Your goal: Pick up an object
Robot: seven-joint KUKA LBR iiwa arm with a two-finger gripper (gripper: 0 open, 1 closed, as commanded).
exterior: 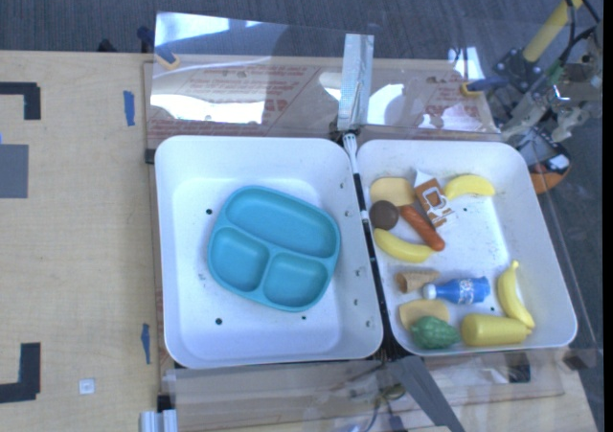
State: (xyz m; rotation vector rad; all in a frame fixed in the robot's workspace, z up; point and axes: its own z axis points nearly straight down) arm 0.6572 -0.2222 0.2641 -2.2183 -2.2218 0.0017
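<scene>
The right bin point(541, 229) holds a heap of toy food. At its back lie a small banana point(469, 186), an orange and white carton point(433, 200), a carrot point(422, 227), a brown ball point(384, 216) and a larger banana point(403, 247). Nearer the front are a blue bottle point(461, 290), a cone point(415, 280), a third banana point(514, 294), a yellow lemon-like piece point(495, 329) and a green vegetable point(434, 333). My gripper point(542, 117) hangs outside the bin, past its far right corner, well away from the food.
In the left bin point(182, 229) lies a blue divided plate point(275, 246). A metal post point(355, 80) and clear sheeting stand behind the bins. Tan bench top stretches to the left. Yellow cable point(556, 23) trails over the arm at top right.
</scene>
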